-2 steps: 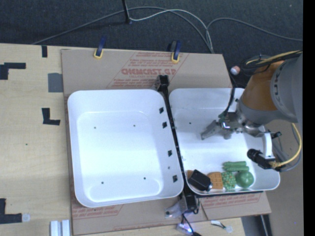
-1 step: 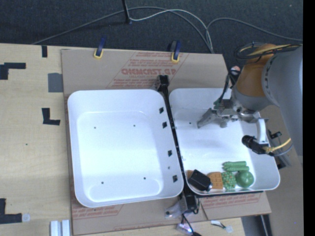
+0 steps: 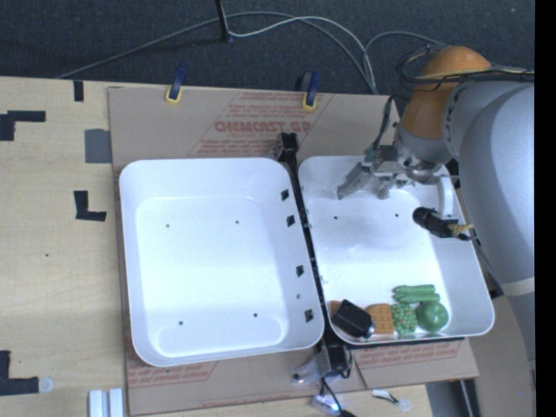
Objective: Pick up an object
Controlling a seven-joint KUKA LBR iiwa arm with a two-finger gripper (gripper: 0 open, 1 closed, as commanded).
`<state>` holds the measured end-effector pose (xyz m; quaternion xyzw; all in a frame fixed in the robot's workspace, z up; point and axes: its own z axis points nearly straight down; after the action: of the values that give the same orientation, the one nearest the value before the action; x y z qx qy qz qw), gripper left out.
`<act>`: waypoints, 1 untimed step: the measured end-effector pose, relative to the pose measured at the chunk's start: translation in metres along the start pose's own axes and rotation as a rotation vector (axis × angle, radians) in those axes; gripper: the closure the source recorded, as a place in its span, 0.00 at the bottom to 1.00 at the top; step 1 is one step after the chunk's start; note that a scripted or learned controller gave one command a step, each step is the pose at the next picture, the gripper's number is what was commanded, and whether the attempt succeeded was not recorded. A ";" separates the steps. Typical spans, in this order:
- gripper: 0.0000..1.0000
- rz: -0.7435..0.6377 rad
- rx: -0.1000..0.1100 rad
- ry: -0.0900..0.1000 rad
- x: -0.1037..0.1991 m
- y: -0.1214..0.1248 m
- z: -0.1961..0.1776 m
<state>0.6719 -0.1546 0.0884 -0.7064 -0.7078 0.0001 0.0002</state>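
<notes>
Hovering over the far end of the right bin (image 3: 452, 259), the gripper (image 3: 358, 183) hangs with its fingers spread and nothing between them, so by my read the pick hasn't started. The objects sit well apart from it, bunched along the bin's near wall: a black object (image 3: 353, 319), an orange piece (image 3: 379, 317), a green knobbly piece (image 3: 405, 319), a green ball (image 3: 432, 316) and a green pod-like piece (image 3: 415, 294). The left bin (image 3: 208, 259) lies beside it. Everything's left to do: descend, close, lift.
</notes>
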 end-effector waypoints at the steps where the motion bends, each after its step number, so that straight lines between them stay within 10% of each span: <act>1: 0.00 0.002 0.001 0.001 0.032 -0.105 -0.001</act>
<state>0.5665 -0.1228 0.0894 -0.7071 -0.7071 0.0003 0.0008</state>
